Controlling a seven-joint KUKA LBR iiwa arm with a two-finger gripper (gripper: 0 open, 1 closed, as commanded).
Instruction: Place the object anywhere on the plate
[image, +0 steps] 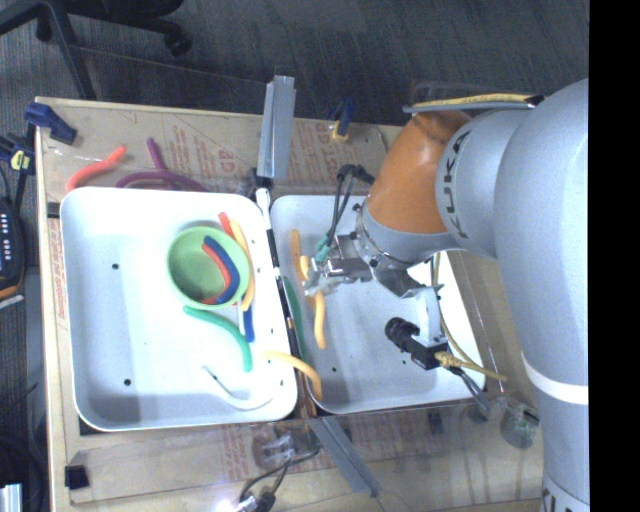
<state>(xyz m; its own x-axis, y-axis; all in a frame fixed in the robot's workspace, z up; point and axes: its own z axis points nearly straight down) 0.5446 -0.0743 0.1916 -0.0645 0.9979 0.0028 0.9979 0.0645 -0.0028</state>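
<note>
Yellow strip (318, 318): long, thin, floppy-looking, lying along the left side of the right bin (370, 385), close to the wall it shares with the left bin (100, 310). Its top end sits right at the gripper (322, 272); the lower end trails toward the near edge. A second yellow bit (295, 247) lies just above the gripper, so which piece is the target is my guess.

Gripper is low over the strip's upper end. Fingers are lost against the metal and cables; can't tell their spread, or whether the strip is between them.

Risks as I see them:
- End grab on a limp strip: it will likely dangle and swing, and could slip out or snag the divider on the way across.
- Strip hugs the wall, so a finger may hit the bin side and the pinch miss.
- Plate (207, 265) in the left bin is small and green, already carrying red, blue and yellow strips (222, 262). A long dangling piece could drape off the rim or knock those loose.
- Green strip (235, 335) and a yellow one (295, 368) lie just below the plate; a trailing end could drag them.
</note>
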